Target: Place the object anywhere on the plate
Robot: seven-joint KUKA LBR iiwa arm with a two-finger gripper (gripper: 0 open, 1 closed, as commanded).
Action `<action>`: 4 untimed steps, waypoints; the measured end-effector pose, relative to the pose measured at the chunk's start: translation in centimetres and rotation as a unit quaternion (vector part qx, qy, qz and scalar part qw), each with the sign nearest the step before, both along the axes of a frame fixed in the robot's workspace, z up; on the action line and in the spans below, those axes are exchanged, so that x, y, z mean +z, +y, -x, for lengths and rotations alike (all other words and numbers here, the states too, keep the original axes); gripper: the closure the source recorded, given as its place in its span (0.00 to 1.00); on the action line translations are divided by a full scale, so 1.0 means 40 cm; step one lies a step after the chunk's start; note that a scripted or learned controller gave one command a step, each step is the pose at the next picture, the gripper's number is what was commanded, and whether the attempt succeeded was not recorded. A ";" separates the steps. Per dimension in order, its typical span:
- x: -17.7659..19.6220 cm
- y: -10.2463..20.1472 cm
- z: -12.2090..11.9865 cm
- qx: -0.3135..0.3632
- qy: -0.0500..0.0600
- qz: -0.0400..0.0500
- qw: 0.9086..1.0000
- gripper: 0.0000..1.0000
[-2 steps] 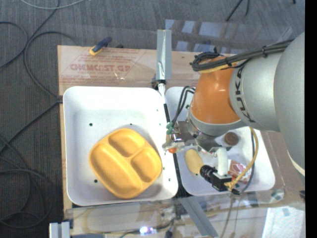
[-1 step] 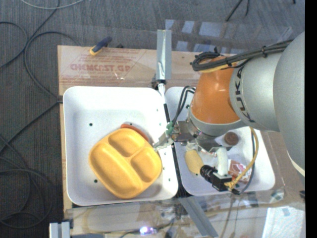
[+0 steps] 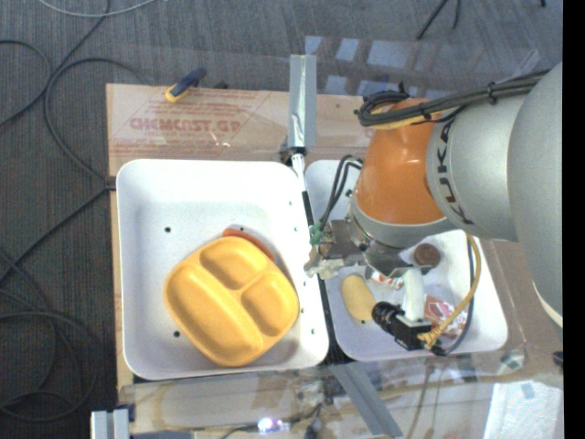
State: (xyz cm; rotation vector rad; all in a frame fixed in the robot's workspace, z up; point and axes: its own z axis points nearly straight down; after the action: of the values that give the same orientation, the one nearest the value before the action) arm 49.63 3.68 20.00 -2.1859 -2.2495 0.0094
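A yellow plate (image 3: 232, 298) with three compartments lies tilted in the left bin (image 3: 146, 190), and nothing lies on it. My gripper (image 3: 358, 265) hangs over the left part of the right bin (image 3: 489, 332), mostly hidden under the orange wrist band. Just below it a pale tan oblong object (image 3: 356, 298) lies on the bin floor. A small brown round object (image 3: 426, 256) sits to the right of the wrist. A red and white item (image 3: 441, 314) lies near the bin's front right.
A red-orange edge (image 3: 256, 239) peeks out from behind the plate's far side. The divider wall (image 3: 311, 245) between the bins runs just left of the gripper. A black and yellow cable fitting (image 3: 407, 329) hangs off the arm over the right bin.
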 end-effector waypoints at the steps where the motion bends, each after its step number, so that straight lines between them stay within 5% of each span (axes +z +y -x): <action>1: -0.069 0.172 -0.013 0.067 -0.001 -0.001 0.998 1.00; 2: -0.005 0.113 -0.185 -0.074 -0.002 0.002 0.997 1.00; 3: 0.099 0.087 -0.108 -0.234 -0.002 0.003 0.972 1.00; 4: 0.004 0.014 -0.094 -0.447 -0.002 0.004 0.895 1.00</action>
State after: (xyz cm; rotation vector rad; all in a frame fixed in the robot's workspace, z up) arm 53.37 4.23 20.15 -2.9670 -1.0380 0.0102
